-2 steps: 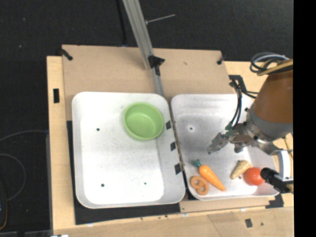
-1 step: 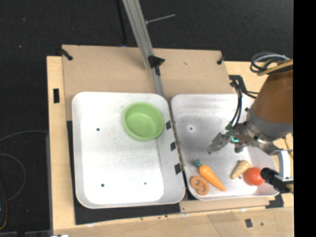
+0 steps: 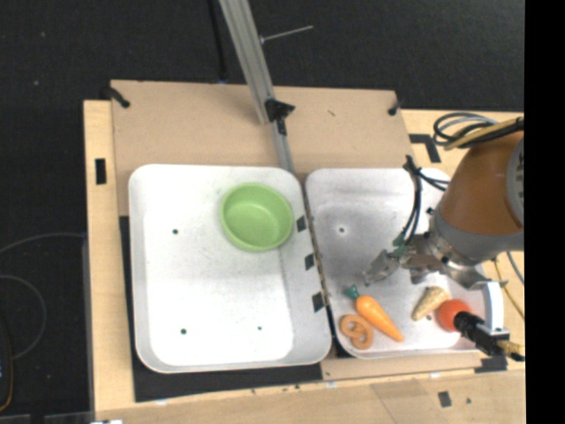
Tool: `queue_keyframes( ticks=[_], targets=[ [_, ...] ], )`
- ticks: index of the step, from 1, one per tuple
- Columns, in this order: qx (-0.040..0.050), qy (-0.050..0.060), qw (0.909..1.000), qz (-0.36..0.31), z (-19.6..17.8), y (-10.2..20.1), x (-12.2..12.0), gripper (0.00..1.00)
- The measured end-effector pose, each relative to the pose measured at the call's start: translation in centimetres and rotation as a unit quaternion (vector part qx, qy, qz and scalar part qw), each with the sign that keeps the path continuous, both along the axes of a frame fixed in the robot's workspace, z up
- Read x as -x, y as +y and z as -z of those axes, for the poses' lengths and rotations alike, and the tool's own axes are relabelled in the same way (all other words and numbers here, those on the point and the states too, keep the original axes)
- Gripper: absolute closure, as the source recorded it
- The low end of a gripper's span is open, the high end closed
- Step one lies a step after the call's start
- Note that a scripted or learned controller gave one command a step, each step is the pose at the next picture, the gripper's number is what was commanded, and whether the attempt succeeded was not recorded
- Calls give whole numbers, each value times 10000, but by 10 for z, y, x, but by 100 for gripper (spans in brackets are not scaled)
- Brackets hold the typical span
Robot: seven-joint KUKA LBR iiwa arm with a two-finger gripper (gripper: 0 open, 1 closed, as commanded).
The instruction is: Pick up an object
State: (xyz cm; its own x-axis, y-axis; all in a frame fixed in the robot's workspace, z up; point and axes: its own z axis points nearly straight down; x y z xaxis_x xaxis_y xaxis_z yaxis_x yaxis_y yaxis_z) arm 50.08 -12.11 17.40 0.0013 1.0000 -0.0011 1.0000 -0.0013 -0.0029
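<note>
Carrot [image 3: 380,317] lies low in right bin [image 3: 353,193], just below and left of gripper [image 3: 386,268].
Gripper fingers spread apart, nothing between them; pretzel [image 3: 356,329] touches carrot's left end, green bowl [image 3: 257,217] in left bin [image 3: 177,325].

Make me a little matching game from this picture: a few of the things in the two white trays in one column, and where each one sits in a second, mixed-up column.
Things
1. green bowl
2. carrot
3. pretzel
4. red ball

Places
A. near corner of the right bin, just left of the carrot
B. upper part of the left bin
C. near the right bin's front edge, below the gripper
D. far right of the right bin, beside a pale cone-shaped piece

Pairs: 1-B, 2-C, 3-A, 4-D
</note>
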Motion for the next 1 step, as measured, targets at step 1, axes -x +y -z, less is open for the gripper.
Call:
queue_keyframes(
  ticks=[1],
  targets=[
    [-12, 1, 10000, 0, 61, 1, 0, 0]
  ],
)
